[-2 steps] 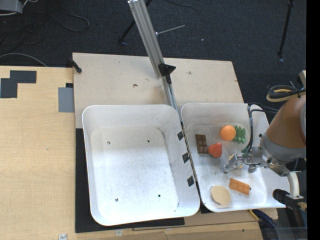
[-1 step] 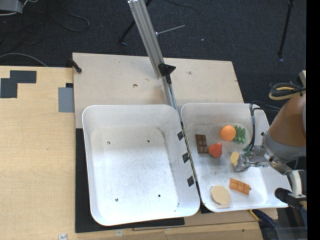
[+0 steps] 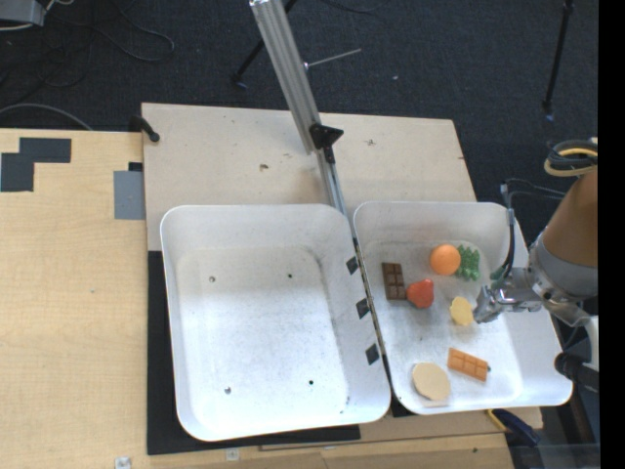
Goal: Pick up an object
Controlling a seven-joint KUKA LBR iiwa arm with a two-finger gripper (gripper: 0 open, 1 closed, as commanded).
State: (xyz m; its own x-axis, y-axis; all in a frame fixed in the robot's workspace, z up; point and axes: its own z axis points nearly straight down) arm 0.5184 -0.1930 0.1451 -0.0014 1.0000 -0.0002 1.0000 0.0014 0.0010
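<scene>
Seen from the fixed overhead camera, a grey KUKA arm (image 3: 571,252) with an orange band reaches in from the right edge over the right-hand white bin (image 3: 532,384). Its gripper (image 3: 485,311) hangs low at the bin's right side, just beside a small pale yellow piece (image 3: 461,311); whether the two touch cannot be told. The view is too small and blurred to tell whether the gripper is spread or pressed together, and nothing is plainly seen pinched in it.

The objects lie scattered in that bin. An orange ball (image 3: 445,259) sits toward the back, touching a green leafy item (image 3: 471,262) on its right. A brown chocolate bar (image 3: 394,280) lies near the bin's left wall, with a red item (image 3: 421,293) just beside it. Nearer the front, an orange wafer-like block (image 3: 468,363) lies flat, and a tan oval piece (image 3: 431,381) rests close to the front rim.

The left-hand white bin (image 3: 186,262) stands side by side with the first. A slanted metal rail (image 3: 289,66) rises behind the two bins, above the pale board (image 3: 225,154) beneath them.
</scene>
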